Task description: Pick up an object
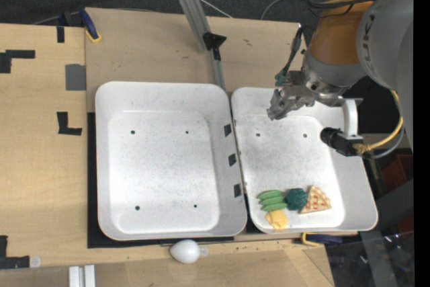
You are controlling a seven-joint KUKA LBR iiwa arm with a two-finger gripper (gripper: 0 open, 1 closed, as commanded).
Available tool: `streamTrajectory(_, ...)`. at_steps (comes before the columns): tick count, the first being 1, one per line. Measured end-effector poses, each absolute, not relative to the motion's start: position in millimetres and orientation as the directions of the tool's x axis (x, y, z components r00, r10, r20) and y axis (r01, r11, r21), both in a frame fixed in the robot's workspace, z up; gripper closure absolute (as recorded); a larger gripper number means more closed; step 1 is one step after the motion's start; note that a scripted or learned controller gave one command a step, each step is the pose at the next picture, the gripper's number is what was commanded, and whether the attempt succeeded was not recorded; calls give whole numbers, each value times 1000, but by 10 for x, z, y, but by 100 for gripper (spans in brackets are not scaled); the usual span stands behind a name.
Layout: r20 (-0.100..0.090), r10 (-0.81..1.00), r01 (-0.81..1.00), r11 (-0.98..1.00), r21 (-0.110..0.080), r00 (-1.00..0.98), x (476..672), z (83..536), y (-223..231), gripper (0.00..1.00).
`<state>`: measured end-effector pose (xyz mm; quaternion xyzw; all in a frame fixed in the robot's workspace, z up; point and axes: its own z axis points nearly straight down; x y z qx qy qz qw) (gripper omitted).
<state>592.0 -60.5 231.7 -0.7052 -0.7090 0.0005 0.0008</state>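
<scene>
Camera view, gripper: we see the gripper over the far left part of the right bin, hanging from the grey arm; nothing shows between its tips, and we cannot tell whether the claw is apart or together.
Camera view, objects: a small cluster lies at the near edge of the right bin: a green pod-like piece, a dark green lumpy piece, a yellow piece and an orange checked wedge, all touching or just beside one another.
Camera view, left bin: the left bin sits just beside the right one.
Camera view, bench: a white egg-shaped object rests on the bench, near of the left bin.
Step in hand: we judge this as the approach, with no pick made yet.
Next move: we think the gripper must travel nearward across the bin to the cluster, well apart from it now, then descend on one piece; the crowding may make a clean grasp hard.
</scene>
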Motion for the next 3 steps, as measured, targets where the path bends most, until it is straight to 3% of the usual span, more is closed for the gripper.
streamTrajectory(3,2,1000,1000,7,-1,-7,6259,2210,951,100)
